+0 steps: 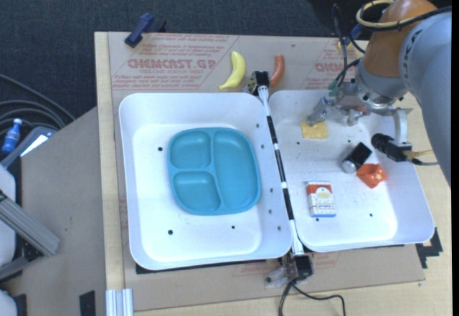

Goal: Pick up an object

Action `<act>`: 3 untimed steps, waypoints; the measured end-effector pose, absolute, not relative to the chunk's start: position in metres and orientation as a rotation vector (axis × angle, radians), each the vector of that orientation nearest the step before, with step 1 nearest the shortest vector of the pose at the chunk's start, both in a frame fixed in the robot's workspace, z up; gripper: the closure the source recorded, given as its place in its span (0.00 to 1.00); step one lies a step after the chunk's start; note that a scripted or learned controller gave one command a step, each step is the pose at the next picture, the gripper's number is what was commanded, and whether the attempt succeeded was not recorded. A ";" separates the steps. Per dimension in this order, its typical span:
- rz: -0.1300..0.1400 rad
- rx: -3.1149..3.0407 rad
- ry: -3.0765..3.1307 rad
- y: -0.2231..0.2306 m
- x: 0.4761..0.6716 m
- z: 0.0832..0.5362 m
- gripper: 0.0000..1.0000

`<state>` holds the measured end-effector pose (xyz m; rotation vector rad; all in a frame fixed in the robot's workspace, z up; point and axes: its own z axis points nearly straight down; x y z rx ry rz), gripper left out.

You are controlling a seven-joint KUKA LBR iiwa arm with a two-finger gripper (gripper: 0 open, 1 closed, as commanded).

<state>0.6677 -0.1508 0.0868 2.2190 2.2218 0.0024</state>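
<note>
Camera view gives you the counter (179, 56) from above at a slant, with two shallow white bins side by side on it. Look to the left bin (136, 185) and you find a blue divided plate (214, 170) lying flat near its middle, three compartments facing up. Look to the right bin (387, 225) and you find the loose items: a yellow wedge-shaped piece (315, 129) near the far left corner, a small dark cylinder (356, 158) further right, an orange-red lump (371, 175) just beside it, and a small white and red box (321, 200) lying nearer the front, apart from the others. The arm comes in from the right, its orange band (394, 39) sitting high above the wrist, and the claw (331, 111) hangs low over the far part of the right bin, close above the yellow wedge-shaped piece. You cannot tell whether it is apart or together, since the metal parts blur into each other there, and you cannot tell whether it touches the wedge. Beyond the bins, on the bare counter, a yellow banana (234, 71) and an orange carrot-like piece (277, 69) lie near each other, and a blue clip (139, 29) sits at the far left edge.
</note>
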 end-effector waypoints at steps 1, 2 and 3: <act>-0.001 2.221 2.223 -0.144 0.667 0.085 0.00; 0.003 2.216 2.221 -0.144 0.668 0.098 1.00; 0.001 2.217 2.222 -0.144 0.668 0.097 0.00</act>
